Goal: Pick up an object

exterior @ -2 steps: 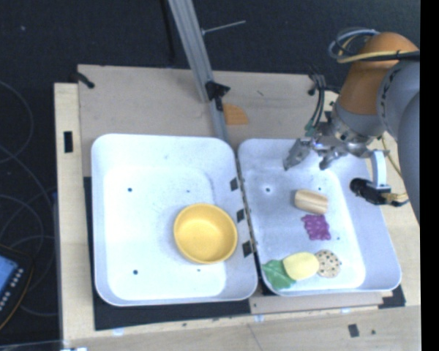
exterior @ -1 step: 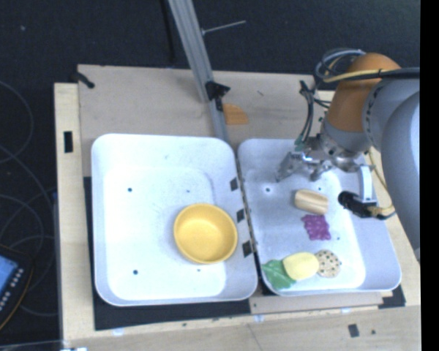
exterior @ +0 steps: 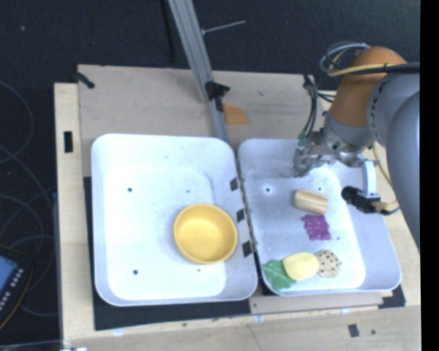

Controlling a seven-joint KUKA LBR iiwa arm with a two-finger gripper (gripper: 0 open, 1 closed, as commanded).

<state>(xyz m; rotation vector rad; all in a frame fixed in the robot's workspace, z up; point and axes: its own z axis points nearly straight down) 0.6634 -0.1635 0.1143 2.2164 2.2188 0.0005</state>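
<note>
1. Firstly, two white bins are seen side by side on the tabletop point(exterior: 154, 112): the left bin point(exterior: 132, 174) and the right bin point(exterior: 271, 167).
2. The grey arm point(exterior: 395, 123) is seen at the right, over the right bin's far part.
3. A yellow bowl point(exterior: 205, 232) is placed in the left bin.
4. The jaws point(exterior: 307, 161) are lowered near the far wall; whether they are apart cannot be told.
5. A tan cylinder point(exterior: 311, 200), a purple piece point(exterior: 317, 227), a yellow-green toy point(exterior: 296, 267) and a cookie point(exterior: 328, 263) are found in the right bin.

No legible text, labels or numbers
</note>
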